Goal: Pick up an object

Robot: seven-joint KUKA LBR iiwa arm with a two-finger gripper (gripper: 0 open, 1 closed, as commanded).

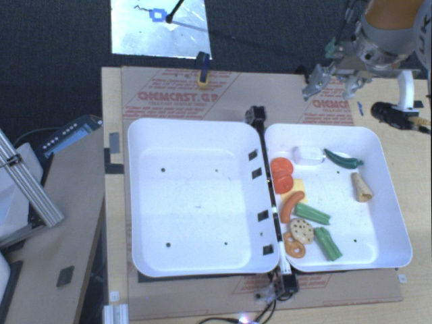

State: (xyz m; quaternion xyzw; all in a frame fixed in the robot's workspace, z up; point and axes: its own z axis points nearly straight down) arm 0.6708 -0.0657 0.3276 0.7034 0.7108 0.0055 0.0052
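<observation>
While jaws [335, 81] hover open, toy food [305, 211] crowds right bin [385, 201].

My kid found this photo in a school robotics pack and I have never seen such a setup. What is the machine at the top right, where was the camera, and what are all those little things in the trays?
The camera sits above a bench and looks down at a slant. The grey machine with the orange band is a robot arm reaching in from the right. Its gripper hangs over the brown board beyond the trays, with nothing visible in it.

Two shallow white bins sit side by side. The left bin shows only its white floor. The right bin holds small toy-like food: a red tomato slice, an orange sausage, a green pepper, a tan piece, two green sticks and a cracker. The arm's job is to pick one up; it has not yet.
</observation>
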